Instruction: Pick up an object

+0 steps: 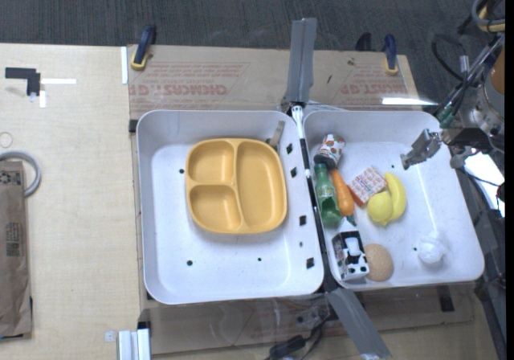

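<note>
Left bin (pixel 152 214): holds a yellow divided plate (pixel 237 186) with three compartments, lying flat near its middle.
Right bin (pixel 450 266): objects cluster along its left side, against the wall shared with the left bin.
Objects: a green bottle (pixel 327 190) beside an orange carrot (pixel 343 194); a banana (pixel 395 193) touching a lemon (pixel 379 207); a red and white packet (pixel 368 183); a brown round roll (pixel 377 262) at the near edge.
Gripper (pixel 421 149): hovers over the far right part of the right bin, well apart from the objects, holding nothing; whether wide or narrow, cannot tell.
Desk (pixel 72 190): pale wood, left of the bins.
</note>
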You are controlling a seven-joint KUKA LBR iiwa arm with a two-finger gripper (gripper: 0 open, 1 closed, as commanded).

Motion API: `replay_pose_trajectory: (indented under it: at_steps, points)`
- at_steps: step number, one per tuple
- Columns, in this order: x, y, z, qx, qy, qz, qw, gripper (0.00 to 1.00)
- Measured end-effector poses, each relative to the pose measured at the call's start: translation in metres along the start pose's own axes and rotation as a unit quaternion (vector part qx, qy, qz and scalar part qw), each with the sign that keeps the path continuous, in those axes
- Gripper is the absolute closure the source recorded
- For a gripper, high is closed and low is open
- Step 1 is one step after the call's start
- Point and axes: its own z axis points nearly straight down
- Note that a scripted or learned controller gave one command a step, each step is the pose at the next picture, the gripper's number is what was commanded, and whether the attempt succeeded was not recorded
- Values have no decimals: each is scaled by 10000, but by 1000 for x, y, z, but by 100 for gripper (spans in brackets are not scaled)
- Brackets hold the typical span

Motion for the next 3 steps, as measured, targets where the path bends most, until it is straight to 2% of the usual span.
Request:
replay_pose_trajectory:
  at_steps: [1,2,3]
  points:
    - [-31,5,128,-5,2,116,9999,0]
    - [-48,41,192,-61,-12,-198,9998,0]
    - [-28,20,193,-72,-15,135,9999,0]
